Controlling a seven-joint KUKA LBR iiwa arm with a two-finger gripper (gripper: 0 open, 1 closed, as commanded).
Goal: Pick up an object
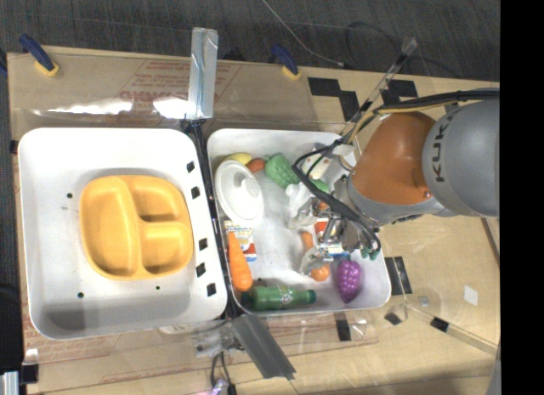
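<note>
Objects were all piled in the right bin (374, 276): a white bowl (240, 189), a carrot (240, 268), a green bottle (279, 296), purple grapes (348, 277), a green veggie (280, 169) and a small orange thing (319, 273). The left bin (51, 215) just had a yellow divided tray (136, 223) in it. The gripper (325, 236) was down low in the right bin, near the orange bit and the grapes, so I'd call this the reach-and-grab step. Honestly couldn't tell how the fingers were set, too much cable and clutter around them. Next move probably needed a clean close on one item, then a straight lift.
</note>
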